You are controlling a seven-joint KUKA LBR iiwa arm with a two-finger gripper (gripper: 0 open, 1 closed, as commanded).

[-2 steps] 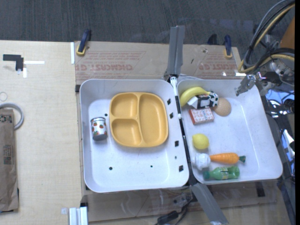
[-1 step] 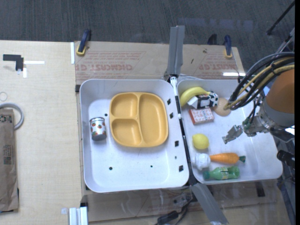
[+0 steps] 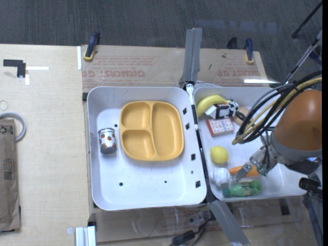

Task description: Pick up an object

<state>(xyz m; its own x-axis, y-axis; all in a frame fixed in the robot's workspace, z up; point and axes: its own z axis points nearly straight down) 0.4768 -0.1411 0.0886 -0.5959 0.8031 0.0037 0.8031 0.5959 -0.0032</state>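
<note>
Gripper [image 3: 254,167] hovers at the carrot [image 3: 241,171] — fingers' state we cannot tell; we judge reaching underway, next a firm close.

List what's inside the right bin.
Right bin holds a banana, a red-patterned card, a lemon, a white object, an orange piece and a green bottle. The arm covers the bin's right part.
</note>
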